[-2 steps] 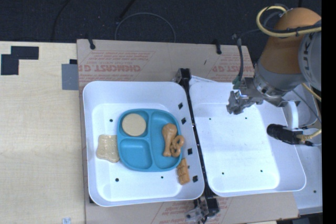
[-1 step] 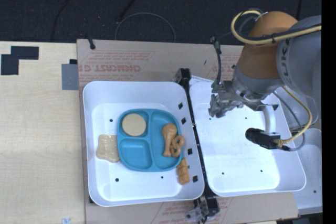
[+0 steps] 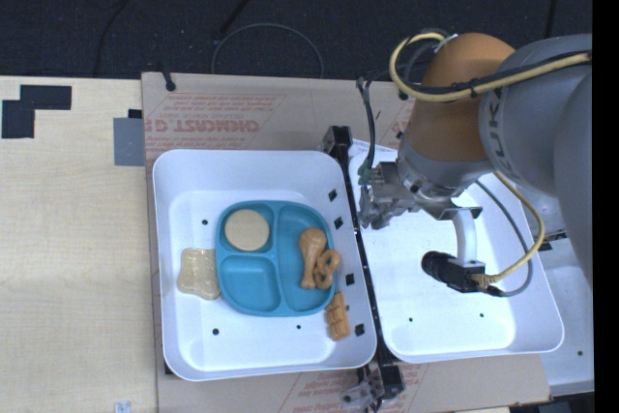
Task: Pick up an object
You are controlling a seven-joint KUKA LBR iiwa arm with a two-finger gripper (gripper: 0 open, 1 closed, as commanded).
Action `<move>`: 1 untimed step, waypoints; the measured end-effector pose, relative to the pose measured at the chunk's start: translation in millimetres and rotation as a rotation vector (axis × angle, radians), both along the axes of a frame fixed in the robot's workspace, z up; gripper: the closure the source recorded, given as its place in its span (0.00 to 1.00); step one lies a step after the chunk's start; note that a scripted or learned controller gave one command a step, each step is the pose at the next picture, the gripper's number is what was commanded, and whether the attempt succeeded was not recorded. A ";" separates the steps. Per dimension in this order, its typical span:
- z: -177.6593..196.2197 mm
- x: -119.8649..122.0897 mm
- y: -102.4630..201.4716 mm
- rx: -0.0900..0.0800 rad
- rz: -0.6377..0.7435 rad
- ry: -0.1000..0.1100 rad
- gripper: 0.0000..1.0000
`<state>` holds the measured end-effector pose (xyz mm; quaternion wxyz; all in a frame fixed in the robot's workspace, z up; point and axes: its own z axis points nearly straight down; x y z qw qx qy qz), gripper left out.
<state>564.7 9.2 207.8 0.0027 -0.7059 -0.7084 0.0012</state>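
Jaw state: cannot be told; gripper (image 3: pixel 375 206) masked from above by the grey wrist housing. Nothing seen in its grasp.

Gripper position: right of the blue tray (image 3: pixel 253 293), over the divider (image 3: pixel 356 247) between the left bin (image 3: pixel 174 198) and the right bin (image 3: pixel 522 324), level with the tray's upper edge.

Candidate objects, all placed relative to the blue tray:
- Round pale disc (image 3: pixel 246 229): inside, upper-left compartment.
- Brown twisted piece (image 3: pixel 317 258): inside, right compartment, nearest the gripper.
- Tan chunk (image 3: pixel 337 316): outside, against the lower-right corner, close to the divider.
- Pale flat slab (image 3: pixel 198 273): outside, touching the left edge.

Recommended procedure (judgement):
1. Select the brown twisted piece; shortest travel, and raised enough to grip.
2. Centre above it before descending; keep clear of the tray's compartment ridge and the divider.
3. Align the closing direction across the narrow width of the piece.
4. Descend slowly; avoid pressing on the tray, likely to slide or tip.
5. Close, lift straight up, confirm the piece comes away.

Avoid the tan chunk: little room beside the bin wall.

Writing: red print on the cardboard sheet (image 3: pixel 208 125) above the tray, upside down, apparently "CHEMCAST GP"; reading uncertain. Further red print below the tray, too small to read.
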 end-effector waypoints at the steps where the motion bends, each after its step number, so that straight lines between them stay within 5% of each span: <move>1: 7.2 2.1 54.3 -0.002 0.000 -0.003 1.00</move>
